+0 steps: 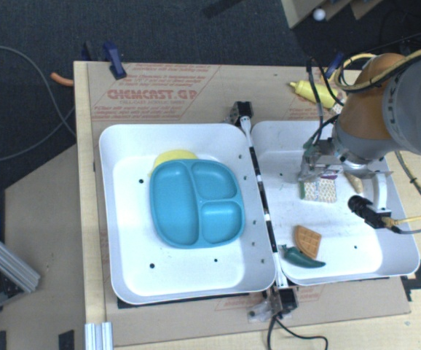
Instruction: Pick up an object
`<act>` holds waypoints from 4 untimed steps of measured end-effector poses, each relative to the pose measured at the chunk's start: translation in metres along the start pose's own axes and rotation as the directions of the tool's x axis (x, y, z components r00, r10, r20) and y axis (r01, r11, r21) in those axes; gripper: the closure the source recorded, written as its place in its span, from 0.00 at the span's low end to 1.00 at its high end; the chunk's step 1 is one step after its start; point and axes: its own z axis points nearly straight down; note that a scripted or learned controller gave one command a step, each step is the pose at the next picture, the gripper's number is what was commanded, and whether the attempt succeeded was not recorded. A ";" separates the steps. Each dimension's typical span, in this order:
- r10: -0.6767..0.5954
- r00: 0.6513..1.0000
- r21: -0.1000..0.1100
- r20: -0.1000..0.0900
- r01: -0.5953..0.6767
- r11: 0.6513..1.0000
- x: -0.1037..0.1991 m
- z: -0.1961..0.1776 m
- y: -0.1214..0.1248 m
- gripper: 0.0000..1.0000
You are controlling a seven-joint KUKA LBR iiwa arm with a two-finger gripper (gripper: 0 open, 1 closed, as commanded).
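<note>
the gripper (318, 172) is hanging low in the right bin (392, 257), reaching in under the grey arm (407, 108) with its orange band (367, 104); it is sitting right over a small patterned packet (320, 189), and whether it is gripping anything i cannot tell from this angle. the packet is lying on the bin floor just below the tool, touching or nearly touching it. nearer the front of the same bin a tan waffle-like piece (309, 241) is lying, with a dark green piece (301, 258) touching its lower edge. a black cable end (367, 211) is hanging beside the wrist, to the right of the packet. in the left bin (123, 261), well apart from the tool, a blue divided plate (196, 201) is lying flat with three compartments, and a yellow thing (175, 154) is peeking out from behind its far edge. both bins are sitting side by side on the brown board (87, 195).
</note>
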 end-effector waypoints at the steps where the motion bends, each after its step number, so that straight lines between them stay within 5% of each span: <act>1: 0.000 1.000 0.001 0.000 0.000 1.000 0.000 0.000 0.000 0.00; 2: -0.002 1.000 0.017 -0.010 0.002 1.000 0.016 0.016 0.068 0.00; 3: 0.000 1.000 0.015 -0.008 0.000 1.000 -0.051 0.018 0.068 0.00; 4: 0.000 1.000 0.019 -0.011 0.000 1.000 -0.043 0.017 0.007 0.00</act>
